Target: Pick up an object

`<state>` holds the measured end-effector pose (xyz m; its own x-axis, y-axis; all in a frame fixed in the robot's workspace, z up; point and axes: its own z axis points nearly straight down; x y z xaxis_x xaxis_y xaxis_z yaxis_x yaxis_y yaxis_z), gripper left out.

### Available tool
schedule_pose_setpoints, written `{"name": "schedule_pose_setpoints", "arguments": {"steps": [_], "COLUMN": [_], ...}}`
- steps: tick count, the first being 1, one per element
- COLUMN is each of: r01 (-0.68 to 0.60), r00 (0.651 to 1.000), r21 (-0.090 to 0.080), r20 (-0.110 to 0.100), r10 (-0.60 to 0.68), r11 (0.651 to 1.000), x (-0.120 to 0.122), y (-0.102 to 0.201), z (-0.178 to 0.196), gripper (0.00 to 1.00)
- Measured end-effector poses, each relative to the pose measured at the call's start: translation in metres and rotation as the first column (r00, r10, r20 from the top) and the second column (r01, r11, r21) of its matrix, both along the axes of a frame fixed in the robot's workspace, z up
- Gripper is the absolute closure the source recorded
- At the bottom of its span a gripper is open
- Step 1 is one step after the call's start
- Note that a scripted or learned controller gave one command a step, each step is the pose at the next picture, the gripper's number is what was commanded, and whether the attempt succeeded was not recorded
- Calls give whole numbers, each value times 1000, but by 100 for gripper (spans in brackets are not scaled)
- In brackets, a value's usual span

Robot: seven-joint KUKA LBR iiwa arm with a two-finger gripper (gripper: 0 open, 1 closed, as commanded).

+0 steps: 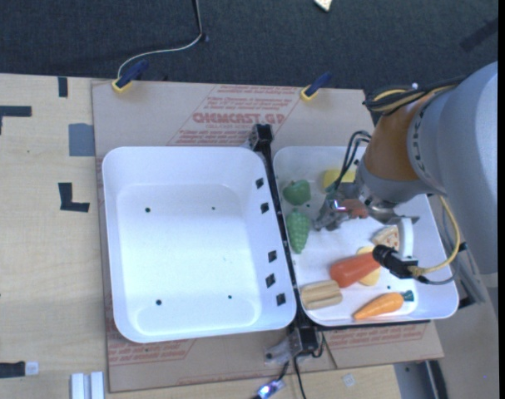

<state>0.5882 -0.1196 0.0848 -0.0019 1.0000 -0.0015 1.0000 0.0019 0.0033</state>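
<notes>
The green toy vegetable lay against the right bin's left wall, seemingly light, rigid, slick plastic, best pinched across its narrow middle. Just beside it, the gripper hovered low; whether open, I couldn't tell.

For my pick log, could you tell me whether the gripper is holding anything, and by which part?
It cannot be told: the gripper is low in the right bin beside the green toys, with nothing visibly between its fingers.
</notes>
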Motion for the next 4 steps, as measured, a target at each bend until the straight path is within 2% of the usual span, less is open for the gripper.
{"name": "schedule_pose_setpoints", "arguments": {"steps": [1, 2, 3, 4], "r01": [-1, 1, 3, -2], "r00": [1000, 1000, 1000, 1000], "r21": [1, -1, -1, -5], "r20": [-2, -2, -1, 3], "r10": [1, -1, -3, 2], "r11": [1000, 1000, 1000, 1000], "x": [28, -6, 28, 82], "y": [-9, 26, -21, 19], "z": [7, 0, 0, 1], "gripper": [100, 100, 100, 100]}}
